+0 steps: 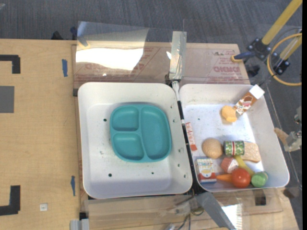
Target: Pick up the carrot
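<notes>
- The carrot [223,178] lies in the right bin [276,133], in the lower right of the frame, close to that bin's front wall. It is a small orange piece lying roughly level, between a small white carton [205,168] on its left and a red tomato [241,178] on its right, touching or nearly touching both.
- Just right of the tomato sits a green round fruit [259,179]. Above the carrot is a red piece [229,165] with a yellow strip [242,165] crossing it.
- Further up in the same bin are a tan potato-like piece [212,148], a green-and-red can [234,148] lying on its side, and a pale slice of bread [252,153] beside the can.
- Near the bin's upper right are a yellow-orange lump [229,114] and a small tilted carton with a white cap [247,102].
- The left bin [91,143], in the middle of the frame, holds a teal divided plate [141,132] with three compartments.
- Both bins rest on a brown counter [36,128].
- The end effector's state cannot be told from this view.
</notes>
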You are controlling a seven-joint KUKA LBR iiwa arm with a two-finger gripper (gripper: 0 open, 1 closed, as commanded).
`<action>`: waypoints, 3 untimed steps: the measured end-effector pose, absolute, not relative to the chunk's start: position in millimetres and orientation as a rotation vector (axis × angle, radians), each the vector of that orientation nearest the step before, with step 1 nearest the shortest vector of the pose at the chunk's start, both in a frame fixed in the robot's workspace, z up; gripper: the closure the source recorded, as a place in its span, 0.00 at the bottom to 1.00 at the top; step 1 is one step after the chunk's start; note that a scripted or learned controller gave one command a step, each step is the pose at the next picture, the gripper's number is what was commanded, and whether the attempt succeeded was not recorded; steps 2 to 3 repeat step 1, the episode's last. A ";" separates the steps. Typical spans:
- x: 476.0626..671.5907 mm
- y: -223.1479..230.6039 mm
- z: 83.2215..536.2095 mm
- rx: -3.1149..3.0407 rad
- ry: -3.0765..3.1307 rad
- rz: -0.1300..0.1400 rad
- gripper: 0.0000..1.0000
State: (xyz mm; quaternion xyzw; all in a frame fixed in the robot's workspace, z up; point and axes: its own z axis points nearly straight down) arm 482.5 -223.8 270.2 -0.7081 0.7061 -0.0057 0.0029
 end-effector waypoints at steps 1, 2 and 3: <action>481.1 -222.9 265.9 -2.222 2.215 -0.002 0.00; 481.1 -222.9 265.9 -2.222 2.215 -0.002 0.00; 481.1 -222.9 265.9 -2.222 2.215 -0.002 0.00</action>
